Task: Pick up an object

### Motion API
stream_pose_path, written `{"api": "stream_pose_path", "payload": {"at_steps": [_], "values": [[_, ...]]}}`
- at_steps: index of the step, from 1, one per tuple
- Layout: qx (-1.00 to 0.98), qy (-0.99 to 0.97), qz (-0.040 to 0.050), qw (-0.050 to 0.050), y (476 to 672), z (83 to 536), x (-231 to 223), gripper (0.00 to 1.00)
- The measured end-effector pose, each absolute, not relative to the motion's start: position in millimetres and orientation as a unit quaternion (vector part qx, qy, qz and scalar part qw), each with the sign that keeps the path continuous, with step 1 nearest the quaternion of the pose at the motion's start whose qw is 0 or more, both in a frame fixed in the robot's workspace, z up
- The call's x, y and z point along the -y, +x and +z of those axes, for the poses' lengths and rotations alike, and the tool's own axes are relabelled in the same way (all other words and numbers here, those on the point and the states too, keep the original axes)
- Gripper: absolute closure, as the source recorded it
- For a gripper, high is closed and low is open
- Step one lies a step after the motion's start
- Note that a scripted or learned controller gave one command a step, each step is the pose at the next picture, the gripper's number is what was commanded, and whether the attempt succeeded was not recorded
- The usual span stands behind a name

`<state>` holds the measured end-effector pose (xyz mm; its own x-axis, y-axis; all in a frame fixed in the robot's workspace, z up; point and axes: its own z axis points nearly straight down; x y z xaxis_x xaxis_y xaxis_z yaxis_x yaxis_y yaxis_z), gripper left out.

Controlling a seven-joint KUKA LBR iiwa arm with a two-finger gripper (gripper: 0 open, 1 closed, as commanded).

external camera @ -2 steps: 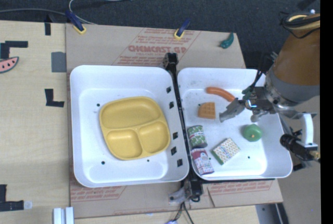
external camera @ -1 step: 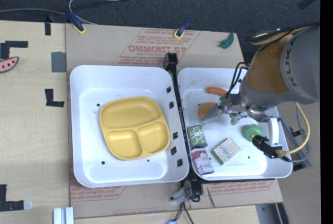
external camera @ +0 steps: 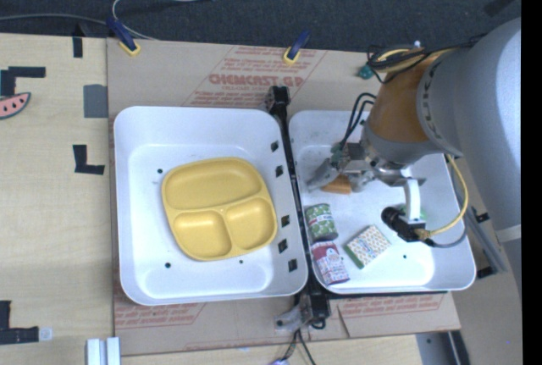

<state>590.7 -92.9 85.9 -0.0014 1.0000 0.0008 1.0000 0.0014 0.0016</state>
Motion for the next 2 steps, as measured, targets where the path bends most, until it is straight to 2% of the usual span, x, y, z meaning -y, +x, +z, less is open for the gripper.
{"api": "stream_pose_path", "payload": {"at_steps": [1,2], "values": [[-0.708,0.707,0.0002,0.001,590.6,95,94,1.0],[-0.708,0.706,0.0002,0.001,560.5,259,52,1.0]]}}
